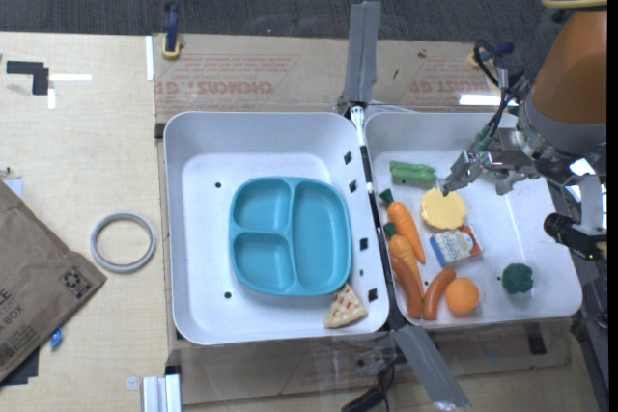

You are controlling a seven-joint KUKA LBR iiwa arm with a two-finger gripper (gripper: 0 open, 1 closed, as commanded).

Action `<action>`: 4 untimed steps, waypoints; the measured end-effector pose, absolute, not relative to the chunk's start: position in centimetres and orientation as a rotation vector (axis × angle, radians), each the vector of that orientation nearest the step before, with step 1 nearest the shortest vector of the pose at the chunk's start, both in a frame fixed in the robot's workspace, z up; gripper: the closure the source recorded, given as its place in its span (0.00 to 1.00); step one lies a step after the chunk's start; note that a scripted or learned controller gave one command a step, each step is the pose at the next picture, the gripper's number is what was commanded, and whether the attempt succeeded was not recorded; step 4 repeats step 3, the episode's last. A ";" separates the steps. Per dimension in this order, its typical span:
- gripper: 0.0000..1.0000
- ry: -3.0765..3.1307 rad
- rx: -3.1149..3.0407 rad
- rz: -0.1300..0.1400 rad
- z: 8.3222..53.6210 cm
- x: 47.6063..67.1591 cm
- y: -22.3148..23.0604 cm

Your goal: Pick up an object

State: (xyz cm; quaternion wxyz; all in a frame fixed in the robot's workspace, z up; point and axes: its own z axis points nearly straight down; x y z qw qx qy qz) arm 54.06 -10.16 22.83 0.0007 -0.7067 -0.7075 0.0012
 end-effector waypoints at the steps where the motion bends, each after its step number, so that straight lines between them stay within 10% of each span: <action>1: 0.00 -2.269 -2.170 0.003 9.5 50.7 -12.9; 2: 1.00 -2.264 -2.173 0.003 10.4 50.8 -13.0; 3: 1.00 -2.243 -2.201 0.002 19.1 61.2 -7.7; 4: 1.00 -2.243 -2.201 0.002 19.1 61.2 -7.7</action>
